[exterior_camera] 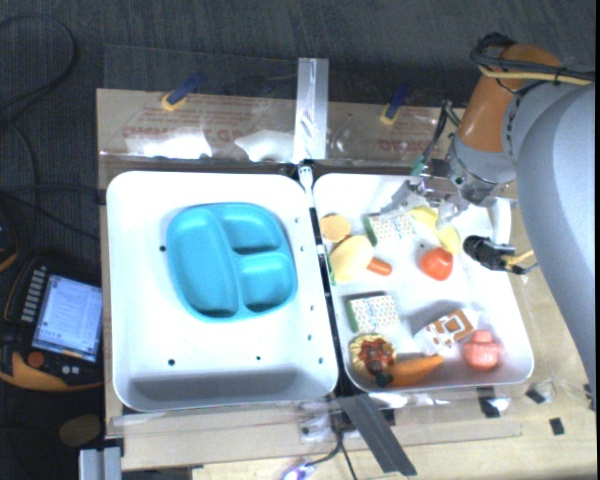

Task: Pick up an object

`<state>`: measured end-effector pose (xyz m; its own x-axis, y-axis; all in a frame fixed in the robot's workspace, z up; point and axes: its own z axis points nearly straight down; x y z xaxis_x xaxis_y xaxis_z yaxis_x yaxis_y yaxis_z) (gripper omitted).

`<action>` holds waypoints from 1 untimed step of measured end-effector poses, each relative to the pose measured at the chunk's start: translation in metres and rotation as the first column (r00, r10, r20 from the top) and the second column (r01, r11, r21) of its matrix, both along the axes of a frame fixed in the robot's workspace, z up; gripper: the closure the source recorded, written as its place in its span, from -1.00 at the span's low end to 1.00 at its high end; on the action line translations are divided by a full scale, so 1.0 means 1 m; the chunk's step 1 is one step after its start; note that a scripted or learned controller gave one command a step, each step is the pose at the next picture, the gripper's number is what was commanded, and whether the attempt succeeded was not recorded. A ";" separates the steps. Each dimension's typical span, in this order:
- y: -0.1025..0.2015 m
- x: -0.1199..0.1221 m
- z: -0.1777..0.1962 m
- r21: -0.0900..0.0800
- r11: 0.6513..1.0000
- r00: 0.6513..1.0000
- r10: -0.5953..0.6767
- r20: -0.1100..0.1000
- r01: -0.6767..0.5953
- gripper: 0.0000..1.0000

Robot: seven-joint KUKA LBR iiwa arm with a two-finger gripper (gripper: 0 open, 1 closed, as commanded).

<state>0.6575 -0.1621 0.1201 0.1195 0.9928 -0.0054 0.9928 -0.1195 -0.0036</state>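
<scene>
The gripper [427,200] hangs low over the right bin's [510,318] far side, just above a yellow toy [446,234]; whether its fingers grip anything I cannot tell.

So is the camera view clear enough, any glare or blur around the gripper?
Camera view: evenly lit and soft overall; glare on the clear sheet behind the bins; the gripper is small and indistinct over the right bin; the blue tray reads clearly.
</scene>
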 end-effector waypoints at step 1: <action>-0.021 0.000 -0.019 0.006 0.974 0.974 0.228 0.010 -0.228 -1.00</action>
